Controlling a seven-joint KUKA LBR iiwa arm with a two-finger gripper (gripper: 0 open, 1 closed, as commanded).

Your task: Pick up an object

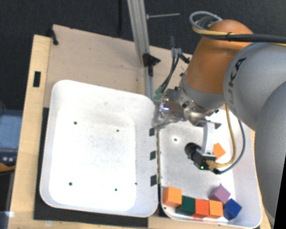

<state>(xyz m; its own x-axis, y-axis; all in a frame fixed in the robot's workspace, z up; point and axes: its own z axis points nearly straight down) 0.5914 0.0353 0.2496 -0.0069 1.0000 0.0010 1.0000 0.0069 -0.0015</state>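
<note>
Nothing is lifted so far: the gripper (172, 112), its opening impossible to judge, hangs over the right bin's (176, 165) far end, while the coloured blocks (202, 208) lie ungrasped along its near rim.

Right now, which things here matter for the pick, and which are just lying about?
Job: right bin; lone orange block; purple block; blue block; green block; leftmost orange block; orange pair.
Lying about: left bin; screen unit off the bench; slanted metal rail.

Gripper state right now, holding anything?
Gripper: cannot be told from this view; it hangs near the upper left corner of the right bin.
</note>
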